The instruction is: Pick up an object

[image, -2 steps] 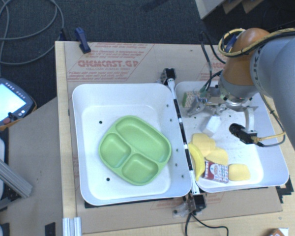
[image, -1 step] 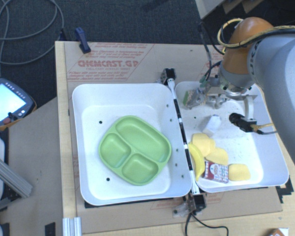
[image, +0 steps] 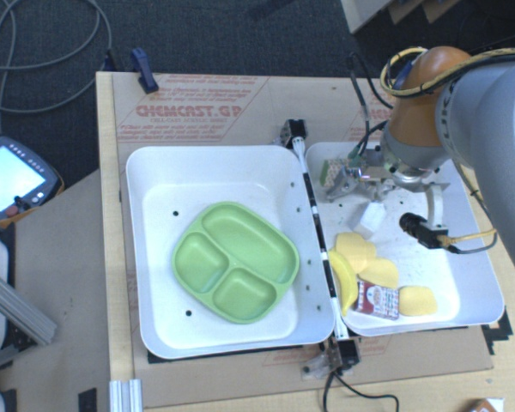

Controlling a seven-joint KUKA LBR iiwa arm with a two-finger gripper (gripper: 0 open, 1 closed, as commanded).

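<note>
A tablet (image: 13, 181) with a lit screen lies at the far left, off the bench (image: 112, 230), on dark floor with loops of cable (image: 43, 41). A blue clamp (image: 143, 69) sits at the bench's upper left corner, on brown board printed with red lettering.

The left bin (image: 154, 187) holds one item: a green tray (image: 235, 261) with three compartments, lying flat and turned at an angle, near the bin's centre and slightly toward its lower right. A black clip (image: 293, 132) stands at the top of the seam where the two bins meet.

The right bin (image: 472, 299) holds a cluster of objects in its lower left part. A banana (image: 343, 283) lies along the left wall, touching a pale yellow block (image: 354, 249) above it. A second yellow piece (image: 381, 273) sits just right of the block. Below it lies a red and white packet (image: 378, 302), with a yellow lemon-like item (image: 417, 300) touching its right edge. A small white object (image: 372, 218) lies apart, above the cluster.

My gripper (image: 348, 181) is in the upper left corner of the right bin, beside a small greenish item (image: 330, 174) at the wall. I cannot tell whether the fingers are parted or closed, nor whether anything is between them. My arm (image: 489, 118) enters from the right, the orange band (image: 425, 93) above the wrist.
</note>
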